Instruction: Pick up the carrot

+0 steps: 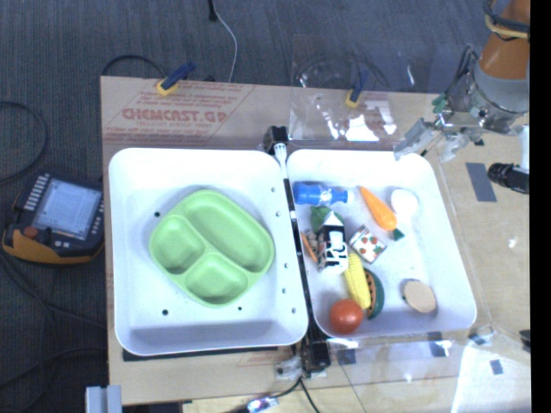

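The worktop bore red lettering that seemed to read "CHEMCAST GP". On it sat 2 white bins; the right bin was the landmark. The tool hovered outside its far right corner, fingers spread, gripping nothing. The carrot lay slanted inside near the far wall, beside a white egg; a good grasp probably meant closing across its width.

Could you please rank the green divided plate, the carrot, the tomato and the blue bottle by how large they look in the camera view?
1. green divided plate
2. blue bottle and carrot, too alike to rank
3. tomato
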Available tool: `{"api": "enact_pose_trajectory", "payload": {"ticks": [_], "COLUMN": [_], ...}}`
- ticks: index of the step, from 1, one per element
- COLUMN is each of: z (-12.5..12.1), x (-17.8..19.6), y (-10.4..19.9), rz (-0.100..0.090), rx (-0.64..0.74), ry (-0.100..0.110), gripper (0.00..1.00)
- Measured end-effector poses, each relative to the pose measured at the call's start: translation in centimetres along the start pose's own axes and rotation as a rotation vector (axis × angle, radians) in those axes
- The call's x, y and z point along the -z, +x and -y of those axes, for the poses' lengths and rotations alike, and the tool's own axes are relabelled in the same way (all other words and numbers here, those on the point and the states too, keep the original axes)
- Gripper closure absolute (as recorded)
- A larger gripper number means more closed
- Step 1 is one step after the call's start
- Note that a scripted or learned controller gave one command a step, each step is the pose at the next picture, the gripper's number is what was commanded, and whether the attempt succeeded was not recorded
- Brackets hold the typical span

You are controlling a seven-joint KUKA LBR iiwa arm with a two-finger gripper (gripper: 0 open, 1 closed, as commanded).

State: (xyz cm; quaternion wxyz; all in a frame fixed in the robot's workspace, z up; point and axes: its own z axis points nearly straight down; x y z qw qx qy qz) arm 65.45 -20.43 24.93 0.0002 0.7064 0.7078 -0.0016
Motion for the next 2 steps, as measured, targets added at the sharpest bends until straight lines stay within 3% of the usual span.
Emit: {"api": "enact_pose_trajectory", "payload": {"ticks": [1,2], "z": [5.19,5.27], "x": [-14.3,-13.55], "y": [-0.85,-0.95], "rz": [-0.014,-0.008], "rx": [-0.097,-0.096], "ry": [-0.006,-0.004], "gripper": [0.0,1.0]}}
